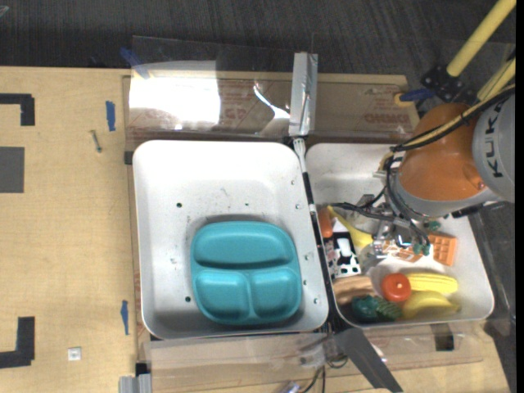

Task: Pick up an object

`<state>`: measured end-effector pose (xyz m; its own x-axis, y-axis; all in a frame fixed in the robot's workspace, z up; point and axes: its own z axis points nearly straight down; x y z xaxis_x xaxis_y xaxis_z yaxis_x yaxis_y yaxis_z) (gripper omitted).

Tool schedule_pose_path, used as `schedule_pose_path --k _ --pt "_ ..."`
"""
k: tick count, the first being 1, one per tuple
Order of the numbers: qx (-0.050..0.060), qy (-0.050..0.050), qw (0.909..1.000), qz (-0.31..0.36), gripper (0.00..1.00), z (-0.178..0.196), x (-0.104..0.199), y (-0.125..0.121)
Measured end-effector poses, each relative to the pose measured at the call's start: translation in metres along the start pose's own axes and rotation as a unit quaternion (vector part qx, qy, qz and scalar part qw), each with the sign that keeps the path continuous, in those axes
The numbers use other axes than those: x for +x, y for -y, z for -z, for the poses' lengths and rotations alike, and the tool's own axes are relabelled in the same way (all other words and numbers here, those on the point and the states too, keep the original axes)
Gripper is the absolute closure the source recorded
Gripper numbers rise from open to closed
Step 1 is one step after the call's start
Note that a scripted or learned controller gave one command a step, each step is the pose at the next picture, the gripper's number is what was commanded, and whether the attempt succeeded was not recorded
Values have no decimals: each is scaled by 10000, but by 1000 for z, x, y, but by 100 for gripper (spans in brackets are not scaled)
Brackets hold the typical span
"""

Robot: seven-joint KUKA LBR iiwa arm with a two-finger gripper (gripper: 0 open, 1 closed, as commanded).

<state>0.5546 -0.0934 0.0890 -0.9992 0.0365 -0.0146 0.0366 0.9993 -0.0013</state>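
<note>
Objects heaped lower right of frame in right bin point(483, 301): banana point(430, 289), red tomato point(397, 286), green item point(372, 308). Teal divided tray point(246, 270) lower centre in left bin point(155, 187). Gripper point(393, 240) above heap, centre right; finger state: cannot tell. Arm point(446, 158) upper right.

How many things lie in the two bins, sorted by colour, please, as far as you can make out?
Teal: 1, divided tray in the left bin
Yellow: 1, banana in the right bin
Red: 1, small round piece
Green: 1, dark piece
Orange: 1, block
Tan: 1, piece
Total: 6; clutter beneath the gripper is unclear.
</note>
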Motion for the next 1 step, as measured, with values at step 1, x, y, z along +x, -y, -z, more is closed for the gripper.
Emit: schedule_pose_path --k 1 --pt "-1 4 10000 71 0 0 28 0"
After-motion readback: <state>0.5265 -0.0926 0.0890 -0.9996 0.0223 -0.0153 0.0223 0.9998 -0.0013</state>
